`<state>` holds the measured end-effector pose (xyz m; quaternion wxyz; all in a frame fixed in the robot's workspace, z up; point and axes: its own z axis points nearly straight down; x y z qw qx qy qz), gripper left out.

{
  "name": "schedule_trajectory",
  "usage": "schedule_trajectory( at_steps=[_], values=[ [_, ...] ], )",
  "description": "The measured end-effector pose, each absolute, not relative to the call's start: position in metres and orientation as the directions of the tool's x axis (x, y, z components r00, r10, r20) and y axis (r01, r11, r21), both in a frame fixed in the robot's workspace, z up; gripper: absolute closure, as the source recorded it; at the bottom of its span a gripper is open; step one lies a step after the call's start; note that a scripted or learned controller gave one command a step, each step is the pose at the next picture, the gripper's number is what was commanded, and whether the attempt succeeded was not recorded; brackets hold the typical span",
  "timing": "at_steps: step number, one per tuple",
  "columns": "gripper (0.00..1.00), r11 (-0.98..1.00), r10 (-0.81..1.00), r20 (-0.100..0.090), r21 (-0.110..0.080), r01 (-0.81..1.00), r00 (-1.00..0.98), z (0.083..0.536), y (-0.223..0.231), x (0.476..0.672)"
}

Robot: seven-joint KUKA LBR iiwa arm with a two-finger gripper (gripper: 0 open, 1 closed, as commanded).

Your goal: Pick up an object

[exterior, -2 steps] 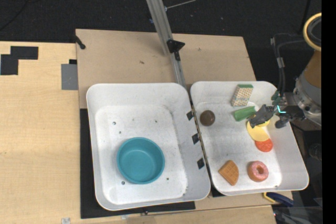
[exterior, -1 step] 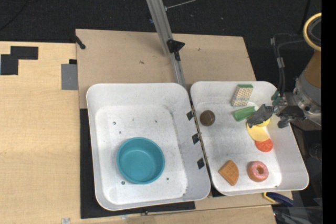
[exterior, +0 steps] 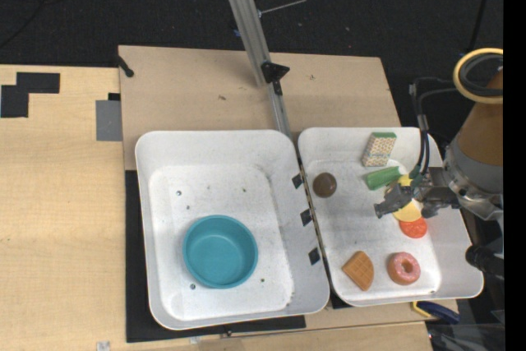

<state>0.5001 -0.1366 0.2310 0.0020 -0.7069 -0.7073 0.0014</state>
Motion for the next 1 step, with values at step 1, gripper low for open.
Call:
schedule_trajectory(
  at_steps=[1],
  values=[
    [0.0,0.001,1.0,0.001,-0.005,1.0,-0.001,0.184,-0.1276,0.499]
  ],
)
